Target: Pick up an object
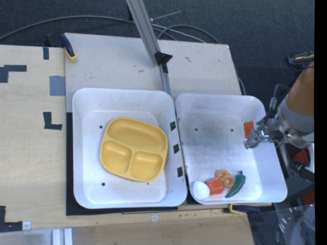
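1. Objects: a white egg (200, 190), a red piece (215, 186), a pretzel (224, 177) and a green pepper (236, 185) lie clustered in the near corner of the right bin (214, 106), touching one another.
2. Orange block (248, 128): against the right bin's right wall, just beside the pincer.
3. Pincer (252, 141): hovers over the right bin's right side, well apart from the cluster; whether spread or pressed together, cannot tell.
4. Arm (299, 103): reaches in from the right.
5. Yellow tray (134, 149): three compartments, lies in the left bin (84, 147).
6. Table (112, 65): bears both bins.
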`<state>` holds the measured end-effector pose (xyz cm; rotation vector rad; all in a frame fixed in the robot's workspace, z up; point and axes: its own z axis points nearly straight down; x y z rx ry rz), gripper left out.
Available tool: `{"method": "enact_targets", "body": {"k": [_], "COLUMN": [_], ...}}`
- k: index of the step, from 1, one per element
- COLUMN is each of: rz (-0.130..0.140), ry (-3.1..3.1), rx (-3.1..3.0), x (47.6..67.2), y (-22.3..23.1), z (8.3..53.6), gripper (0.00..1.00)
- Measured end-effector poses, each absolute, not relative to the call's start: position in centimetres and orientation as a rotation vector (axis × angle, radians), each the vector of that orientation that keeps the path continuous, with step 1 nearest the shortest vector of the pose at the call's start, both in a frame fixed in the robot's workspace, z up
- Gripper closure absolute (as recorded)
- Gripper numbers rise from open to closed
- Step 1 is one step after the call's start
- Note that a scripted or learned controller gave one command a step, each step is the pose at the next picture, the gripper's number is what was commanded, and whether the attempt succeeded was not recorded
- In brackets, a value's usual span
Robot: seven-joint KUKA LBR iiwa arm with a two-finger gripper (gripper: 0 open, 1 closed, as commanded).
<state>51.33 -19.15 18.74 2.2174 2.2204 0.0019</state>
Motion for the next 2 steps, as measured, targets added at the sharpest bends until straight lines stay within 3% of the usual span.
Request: {"method": "enact_targets", "body": {"k": [1, 2], "rz": [0.003, -0.001], "ry": [2.219, 2.228], "rx": [2.216, 2.216], "x": [51.4, 53.0], "y": [-19.8, -15.5], "z": [24.9, 23.9], "gripper": [1.0, 1.0]}}
